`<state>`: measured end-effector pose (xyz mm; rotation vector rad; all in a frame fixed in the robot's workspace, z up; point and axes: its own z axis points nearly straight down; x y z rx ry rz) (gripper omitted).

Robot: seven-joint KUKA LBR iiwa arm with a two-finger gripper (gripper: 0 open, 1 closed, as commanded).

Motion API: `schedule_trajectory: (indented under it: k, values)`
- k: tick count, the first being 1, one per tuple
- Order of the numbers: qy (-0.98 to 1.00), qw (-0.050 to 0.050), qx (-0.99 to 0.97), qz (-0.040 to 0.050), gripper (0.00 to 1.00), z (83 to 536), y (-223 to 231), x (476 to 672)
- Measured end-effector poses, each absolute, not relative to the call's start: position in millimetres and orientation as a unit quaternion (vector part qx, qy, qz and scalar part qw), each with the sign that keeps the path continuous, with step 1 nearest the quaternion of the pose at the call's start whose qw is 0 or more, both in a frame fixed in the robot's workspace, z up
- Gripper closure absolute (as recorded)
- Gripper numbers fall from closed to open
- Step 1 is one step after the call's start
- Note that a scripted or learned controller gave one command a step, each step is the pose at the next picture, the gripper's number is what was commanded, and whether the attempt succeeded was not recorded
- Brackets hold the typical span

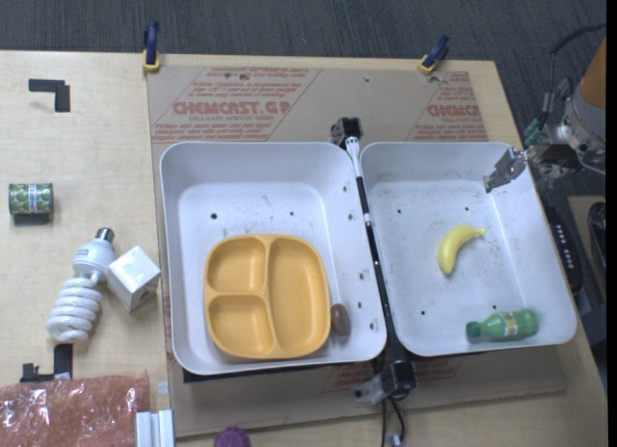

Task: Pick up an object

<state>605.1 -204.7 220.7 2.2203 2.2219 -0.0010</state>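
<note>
Camera view shows the gripper [503, 171] over the upper right corner of the right bin [415, 170], close to the rim. Whether its fingers are apart or together cannot be told at this angle, and nothing is seen between them.

A yellow banana [457, 246] lies near the middle of the right bin, below and to the left of the gripper and apart from it. A green bottle [501, 325] lies on its side near the lower right corner of the same bin, well apart from the gripper.

In the left bin [193, 170] sits a yellow divided plate [267, 295], and a small brown object [339, 319] lies just beside the plate's right edge.

On the bench [87, 156], left of the bins, lie a white spiral light bulb [80, 288], a white cube [133, 276] just beside it, and a small green can [30, 199] farther up.
</note>
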Motion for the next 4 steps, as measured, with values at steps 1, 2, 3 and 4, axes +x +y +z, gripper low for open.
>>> schedule_trajectory:
  k: [1,2,3,4]
  values:
    - [0.708,0.0,0.706,-0.0002,0.0,92.7,-194.4,631.1]
    - [0.707,0.0,0.707,-0.0001,0.0,92.6,-145.2,584.7]
    - [0.706,0.002,0.708,0.0004,1.0,103.2,-146.1,585.6]
    - [0.707,0.001,0.707,0.0001,1.0,110.2,-222.6,569.6]
